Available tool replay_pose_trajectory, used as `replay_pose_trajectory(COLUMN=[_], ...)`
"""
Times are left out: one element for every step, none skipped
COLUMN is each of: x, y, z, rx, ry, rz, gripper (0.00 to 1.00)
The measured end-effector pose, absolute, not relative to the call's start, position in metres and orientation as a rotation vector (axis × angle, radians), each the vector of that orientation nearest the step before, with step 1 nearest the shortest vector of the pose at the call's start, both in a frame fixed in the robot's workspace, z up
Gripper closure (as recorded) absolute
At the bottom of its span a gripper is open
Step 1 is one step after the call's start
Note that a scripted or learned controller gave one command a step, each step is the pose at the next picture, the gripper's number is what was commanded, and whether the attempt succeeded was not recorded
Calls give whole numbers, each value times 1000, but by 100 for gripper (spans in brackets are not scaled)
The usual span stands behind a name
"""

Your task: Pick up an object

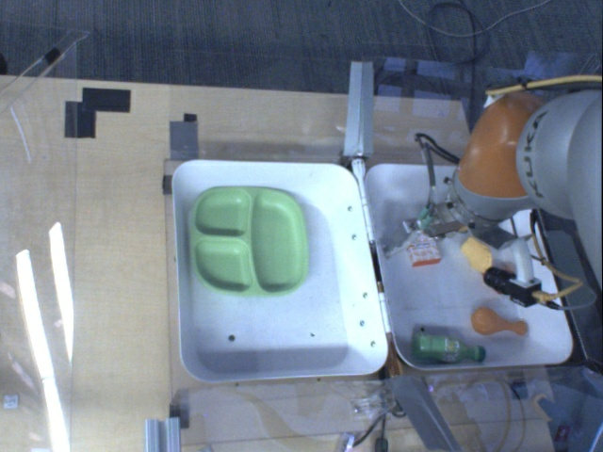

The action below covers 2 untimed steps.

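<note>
Wood bench (pixel 94 281) w/ two white bins (pixel 330 281) side by side.

Dark carpet (pixel 236 17), pale wooden bench (pixel 85 281)

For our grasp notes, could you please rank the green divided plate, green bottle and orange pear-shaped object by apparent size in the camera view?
1. Green divided plastic plate, by far the largest.
2. Green bottle lying on its side.
3. Orange pear-shaped object, slightly smaller than the bottle.

The arm (pixel 542 153) is cut off by the right edge, and its wrist covers part of the right bin (pixel 405 191). The end effector (pixel 435 219) is too small and dark to read. The printing on the small packet (pixel 424 250) is blurred.
</note>
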State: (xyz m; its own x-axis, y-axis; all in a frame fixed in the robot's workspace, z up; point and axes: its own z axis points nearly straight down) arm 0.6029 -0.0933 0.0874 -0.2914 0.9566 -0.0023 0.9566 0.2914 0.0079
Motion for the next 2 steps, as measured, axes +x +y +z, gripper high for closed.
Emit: replay_pose_trajectory(x=[606,593], y=[-92,-17], z=[101,239], rx=[1861,1974], ry=[2518,2436], rz=[18,9], gripper=[100,100])
